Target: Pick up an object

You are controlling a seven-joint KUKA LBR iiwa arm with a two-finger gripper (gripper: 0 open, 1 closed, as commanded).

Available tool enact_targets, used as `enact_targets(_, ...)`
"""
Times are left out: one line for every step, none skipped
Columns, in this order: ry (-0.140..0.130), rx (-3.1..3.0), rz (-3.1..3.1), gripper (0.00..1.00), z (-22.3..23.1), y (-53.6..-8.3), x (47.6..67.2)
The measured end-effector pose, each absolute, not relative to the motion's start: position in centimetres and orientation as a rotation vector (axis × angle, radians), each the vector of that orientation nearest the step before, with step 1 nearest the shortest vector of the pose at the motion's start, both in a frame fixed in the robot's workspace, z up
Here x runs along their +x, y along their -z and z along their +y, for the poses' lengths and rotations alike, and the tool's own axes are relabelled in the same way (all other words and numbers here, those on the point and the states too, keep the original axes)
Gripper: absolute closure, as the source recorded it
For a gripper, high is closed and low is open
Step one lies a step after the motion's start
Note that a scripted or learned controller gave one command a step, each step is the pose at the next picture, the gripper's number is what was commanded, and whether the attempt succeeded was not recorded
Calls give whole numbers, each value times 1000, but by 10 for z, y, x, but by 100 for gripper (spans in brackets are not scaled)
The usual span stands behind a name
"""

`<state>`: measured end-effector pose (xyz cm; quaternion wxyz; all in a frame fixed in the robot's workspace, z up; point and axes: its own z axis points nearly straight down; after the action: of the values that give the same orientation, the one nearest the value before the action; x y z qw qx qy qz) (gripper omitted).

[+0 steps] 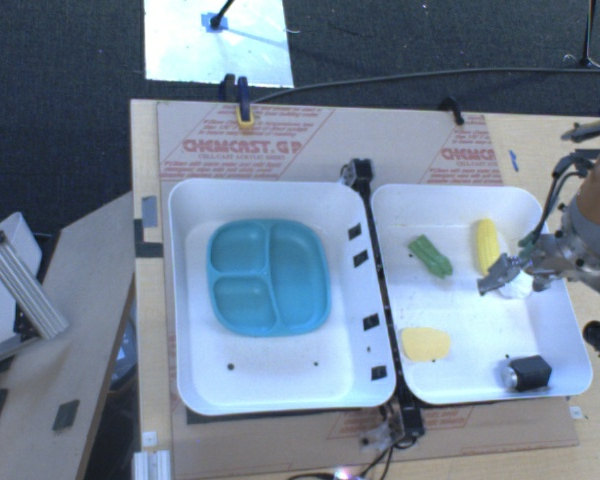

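Two white bins (195, 298), fingers (492, 286) in right one beside corn (487, 243), grip state unclear

Even, bright overhead light leaves the white bins (280, 200) nearly washed out, with soft, faint shadows. The far floor sits dark. Focus is slightly soft and grainy throughout.

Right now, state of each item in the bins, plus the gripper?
blue divided plate: flat in left bin, nothing on it
green object: lying loose, right bin
corn cob: lying loose, right bin
yellow flat piece: lying flat
black object: near front corner
gripper: low over right bin, beside corn cob
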<state>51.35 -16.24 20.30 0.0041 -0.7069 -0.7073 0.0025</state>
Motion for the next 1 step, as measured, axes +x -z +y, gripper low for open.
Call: enact_targets(1,-2218,-2226,0,-162,-208,516)
